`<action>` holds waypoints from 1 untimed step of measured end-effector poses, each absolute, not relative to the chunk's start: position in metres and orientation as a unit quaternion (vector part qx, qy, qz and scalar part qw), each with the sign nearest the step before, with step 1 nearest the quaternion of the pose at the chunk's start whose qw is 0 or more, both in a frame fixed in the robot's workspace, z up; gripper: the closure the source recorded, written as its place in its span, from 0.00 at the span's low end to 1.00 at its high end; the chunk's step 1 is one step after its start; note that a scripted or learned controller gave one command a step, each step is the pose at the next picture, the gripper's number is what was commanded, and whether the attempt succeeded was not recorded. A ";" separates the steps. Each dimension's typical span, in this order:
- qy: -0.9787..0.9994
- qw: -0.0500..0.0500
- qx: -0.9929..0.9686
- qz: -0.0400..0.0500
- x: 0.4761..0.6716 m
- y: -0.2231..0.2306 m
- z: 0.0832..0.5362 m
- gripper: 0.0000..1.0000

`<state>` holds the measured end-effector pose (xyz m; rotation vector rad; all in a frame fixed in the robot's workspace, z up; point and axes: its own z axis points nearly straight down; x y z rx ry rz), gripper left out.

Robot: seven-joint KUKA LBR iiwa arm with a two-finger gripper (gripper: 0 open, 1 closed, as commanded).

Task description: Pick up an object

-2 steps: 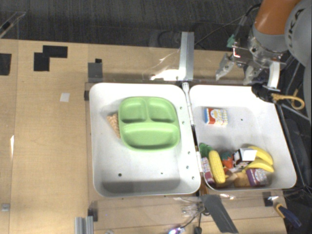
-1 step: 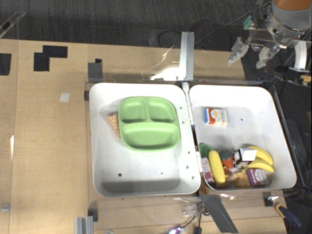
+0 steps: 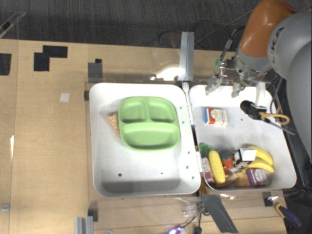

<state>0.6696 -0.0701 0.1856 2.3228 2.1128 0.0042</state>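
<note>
My gripper [image 3: 224, 87] hangs over the far edge of the right bin [image 3: 280, 135], its two fingers apart with nothing between them. A small white packet with red and blue print [image 3: 216, 116] lies flat on the bin floor, just in front of the gripper and apart from it. At the bin's near end lies a heap: a yellow corn cob [image 3: 216, 167], two bananas [image 3: 262, 159], a purple packet [image 3: 256, 177], a red packet [image 3: 205, 167] and a white and black block [image 3: 246, 155].
The left bin [image 3: 105, 169] holds a green divided plate [image 3: 148, 122] with a tan, grainy item [image 3: 113, 124] poking out from under its left rim. A grey upright post [image 3: 187, 52] stands behind the wall between the two bins.
</note>
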 end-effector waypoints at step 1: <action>0.670 0.010 0.742 0.008 0.628 -0.131 0.105 0.00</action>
